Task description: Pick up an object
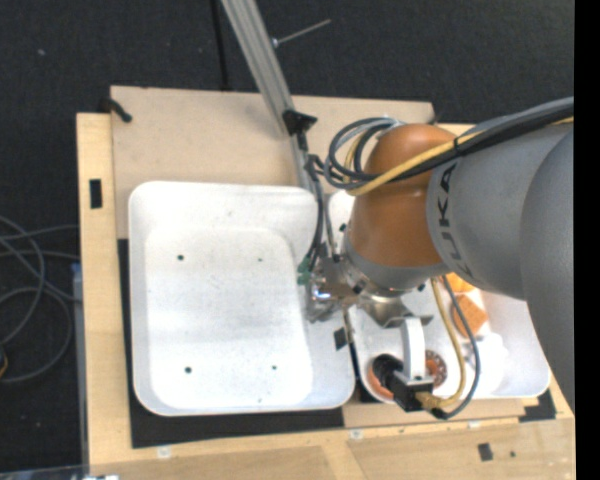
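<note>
My arm, grey with an orange band, hangs over the right bin (525,368) and hides most of it. The gripper (378,318) points down into that bin near its left wall, just below the wrist. A round brown and red object (384,373) lies at the bin's front left corner, a little below the gripper. An orange object (468,306) shows at the arm's right edge, partly hidden behind the cables. I cannot make out anything between the gripper's tips.
The left bin (220,218) is white, with a few small dark specks on its floor. A slanted metal rail (260,48) runs from the top of the view down to the wall between the bins. Cables loop around the wrist.
</note>
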`<state>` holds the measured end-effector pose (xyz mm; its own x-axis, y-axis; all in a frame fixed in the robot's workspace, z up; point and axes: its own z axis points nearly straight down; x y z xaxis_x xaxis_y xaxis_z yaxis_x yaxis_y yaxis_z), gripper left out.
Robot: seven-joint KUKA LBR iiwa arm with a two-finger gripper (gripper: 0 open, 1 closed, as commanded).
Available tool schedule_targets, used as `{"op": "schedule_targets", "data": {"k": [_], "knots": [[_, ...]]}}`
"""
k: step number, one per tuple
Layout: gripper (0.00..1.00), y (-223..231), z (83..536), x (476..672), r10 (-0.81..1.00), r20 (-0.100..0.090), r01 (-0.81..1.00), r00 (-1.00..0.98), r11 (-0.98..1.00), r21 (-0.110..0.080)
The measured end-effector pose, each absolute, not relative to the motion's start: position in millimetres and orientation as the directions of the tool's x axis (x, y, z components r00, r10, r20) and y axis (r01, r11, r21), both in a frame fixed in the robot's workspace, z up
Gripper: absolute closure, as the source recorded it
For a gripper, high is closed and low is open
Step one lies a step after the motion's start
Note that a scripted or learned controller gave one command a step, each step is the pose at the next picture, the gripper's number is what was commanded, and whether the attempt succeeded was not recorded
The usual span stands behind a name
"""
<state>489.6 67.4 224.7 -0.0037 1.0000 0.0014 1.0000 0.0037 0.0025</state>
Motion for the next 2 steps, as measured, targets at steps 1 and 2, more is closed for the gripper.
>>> {"op": "schedule_targets", "data": {"k": [1,2], "knots": [[1.00,56,238,489.7,1.000,0.000,1.000,0.000,0.000,0.002],[1.00,40,235,489.7,1.000,0.000,1.000,0.002,-0.002,0.001]]}}
